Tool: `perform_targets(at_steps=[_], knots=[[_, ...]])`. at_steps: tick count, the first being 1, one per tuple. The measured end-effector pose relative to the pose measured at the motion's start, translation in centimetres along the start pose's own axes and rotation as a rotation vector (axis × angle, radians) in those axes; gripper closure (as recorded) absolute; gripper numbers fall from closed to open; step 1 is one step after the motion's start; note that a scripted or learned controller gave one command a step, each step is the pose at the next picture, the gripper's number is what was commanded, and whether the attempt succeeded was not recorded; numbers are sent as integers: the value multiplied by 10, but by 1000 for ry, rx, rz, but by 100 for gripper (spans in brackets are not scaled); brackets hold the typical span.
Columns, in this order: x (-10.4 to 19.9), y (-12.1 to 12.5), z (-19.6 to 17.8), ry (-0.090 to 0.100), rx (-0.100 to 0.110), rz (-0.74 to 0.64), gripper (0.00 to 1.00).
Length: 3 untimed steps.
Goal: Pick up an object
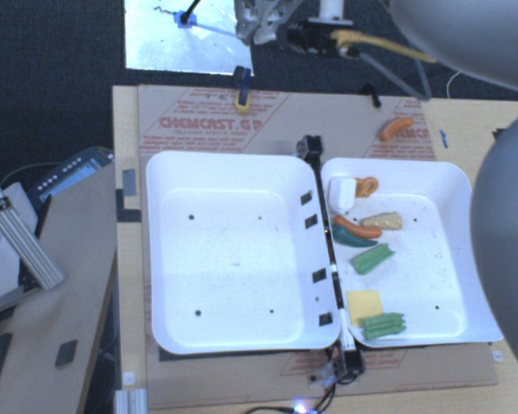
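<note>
The right bin (445,317) holds several small items along its left side. A white block (341,194) lies beside an orange curl (367,185). Below them are a beige piece (382,222), an orange chili (356,228) and a dark teal pepper (352,240). A green pod (373,258) comes after these, then a yellow square (363,304) and a green bundle (383,324). My gripper (259,20) hangs high at the top of the view, beyond the bench's far edge and well away from both bins.
The left bin (233,257) sits beside the right one, joined by a black clipped seam (321,231). An orange sausage (396,128) lies on the board behind the right bin. A blue-and-yellow clamp (242,90) stands at the far edge. The grey arm body (505,231) looms at right.
</note>
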<state>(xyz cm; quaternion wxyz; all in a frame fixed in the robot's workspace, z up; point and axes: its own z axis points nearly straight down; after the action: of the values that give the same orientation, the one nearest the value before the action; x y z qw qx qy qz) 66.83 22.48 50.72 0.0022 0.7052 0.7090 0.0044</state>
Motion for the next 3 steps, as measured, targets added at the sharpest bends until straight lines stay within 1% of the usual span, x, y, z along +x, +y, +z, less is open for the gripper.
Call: perform_targets(at_steps=[1,2,3], knots=[[-72,0,-31,-4,3,10,100],[-11,-15,178,-5,24,-2,100],[-11,0,83,0,-1,0,100]])
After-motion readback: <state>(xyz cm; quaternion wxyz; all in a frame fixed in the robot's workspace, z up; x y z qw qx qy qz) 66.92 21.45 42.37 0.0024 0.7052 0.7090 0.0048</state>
